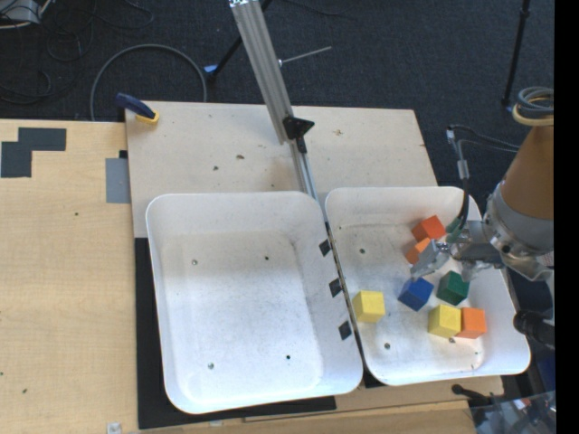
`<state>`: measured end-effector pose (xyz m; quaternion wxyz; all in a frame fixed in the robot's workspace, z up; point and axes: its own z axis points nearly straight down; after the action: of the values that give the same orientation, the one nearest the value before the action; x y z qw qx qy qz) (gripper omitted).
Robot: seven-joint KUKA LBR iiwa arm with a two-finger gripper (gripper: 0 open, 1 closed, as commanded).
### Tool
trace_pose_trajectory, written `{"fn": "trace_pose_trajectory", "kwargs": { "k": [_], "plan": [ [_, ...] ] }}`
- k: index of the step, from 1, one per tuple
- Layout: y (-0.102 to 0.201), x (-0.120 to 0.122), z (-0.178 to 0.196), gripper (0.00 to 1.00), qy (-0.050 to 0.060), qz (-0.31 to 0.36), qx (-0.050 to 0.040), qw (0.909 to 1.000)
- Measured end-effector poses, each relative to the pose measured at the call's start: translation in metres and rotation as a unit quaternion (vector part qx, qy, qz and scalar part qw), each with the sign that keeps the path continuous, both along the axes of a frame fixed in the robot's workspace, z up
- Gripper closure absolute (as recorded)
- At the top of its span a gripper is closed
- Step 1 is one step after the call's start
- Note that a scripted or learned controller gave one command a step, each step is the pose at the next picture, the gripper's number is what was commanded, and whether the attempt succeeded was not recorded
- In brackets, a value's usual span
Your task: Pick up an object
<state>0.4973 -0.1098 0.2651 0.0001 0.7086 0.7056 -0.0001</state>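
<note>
Nearest in the right bin point(398, 369) lie a yellow cube point(444, 320) and an orange cube point(472, 322), with another yellow cube point(368, 306) to their left. Farther in, my tool point(441, 256) hangs low among the blue cube point(415, 293), green cube point(452, 287) and far orange cube point(428, 229), likely choosing one; whether it is apart or together, I cannot tell.

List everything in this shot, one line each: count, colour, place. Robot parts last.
Bins: 2, white, side by side on the bench; left bin, right bin.
Yellow blocks: 2, in the right bin; one near its left wall, one near its front right.
Orange blocks: 2, right bin; one at the back, one beside the front yellow.
Blue block: 1, right bin, middle.
Green block: 1, right bin, right of the blue.
Aluminium bar: 1, silver, slanting behind the bins.
Arm: 1, orange band, right edge.
Hand: 1, grey, over the right bin's blocks.
</note>
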Motion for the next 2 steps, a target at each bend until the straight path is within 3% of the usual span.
{"fn": "trace_pose_trajectory", "kwargs": {
  "k": [1,2],
  "plan": [
    [-0.045,0.079,-0.114,0.0,0.004,0.002,0.0,1.0],
    [-0.08,0.101,-0.176,0.0,0.0,0.001,0.0004,1.0]
  ]
}}
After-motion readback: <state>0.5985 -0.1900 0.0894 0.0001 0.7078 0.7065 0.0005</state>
